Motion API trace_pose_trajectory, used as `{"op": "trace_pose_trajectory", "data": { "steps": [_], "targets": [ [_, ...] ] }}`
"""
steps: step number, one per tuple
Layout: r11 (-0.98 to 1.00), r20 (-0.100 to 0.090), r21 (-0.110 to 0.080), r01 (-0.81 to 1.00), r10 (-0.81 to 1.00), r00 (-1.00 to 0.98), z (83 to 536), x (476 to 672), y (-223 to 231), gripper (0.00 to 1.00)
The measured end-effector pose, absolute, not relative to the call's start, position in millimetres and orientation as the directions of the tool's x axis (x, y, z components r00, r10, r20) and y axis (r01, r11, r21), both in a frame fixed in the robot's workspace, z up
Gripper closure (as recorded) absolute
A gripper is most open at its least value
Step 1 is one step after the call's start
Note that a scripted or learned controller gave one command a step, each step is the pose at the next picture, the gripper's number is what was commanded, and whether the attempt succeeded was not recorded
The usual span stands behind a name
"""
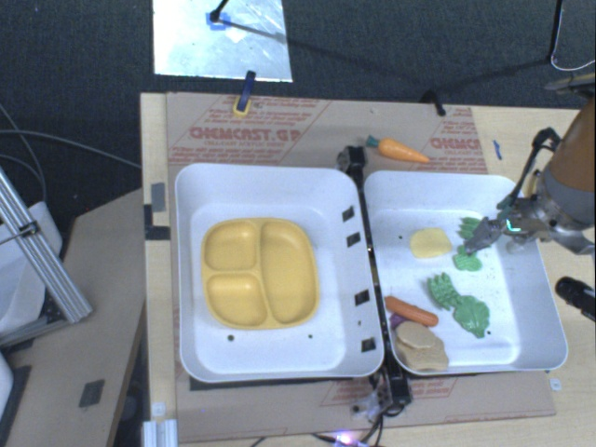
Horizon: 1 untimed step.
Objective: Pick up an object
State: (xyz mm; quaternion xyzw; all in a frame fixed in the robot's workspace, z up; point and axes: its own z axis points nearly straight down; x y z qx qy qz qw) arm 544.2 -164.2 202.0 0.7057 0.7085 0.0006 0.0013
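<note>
The gripper point(481, 239) is hovering in the right bin point(535, 277), just above a small green piece point(467, 260) lying slightly to its lower left; how its jaws stand I cannot tell.

Count: 2 white bins point(270, 180), 1 yellow divided plate point(260, 273), 2 carrots point(400, 150), about 3 green leafy pieces point(472, 315), 1 pale yellow piece point(430, 243), 1 tan piece point(421, 346).

The tool point(480, 237) covers part of the green leafy piece point(468, 260) beside the pale yellow piece point(430, 243); its fingers are too small to read.
</note>
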Motion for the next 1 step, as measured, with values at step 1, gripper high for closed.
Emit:
{"op": "trace_pose_trajectory", "data": {
  "steps": [1],
  "targets": [
    [0.000,0.000,-0.002,1.000,1.000,0.000,78.5,553.0,-180.9,0.00]
  ]
}}
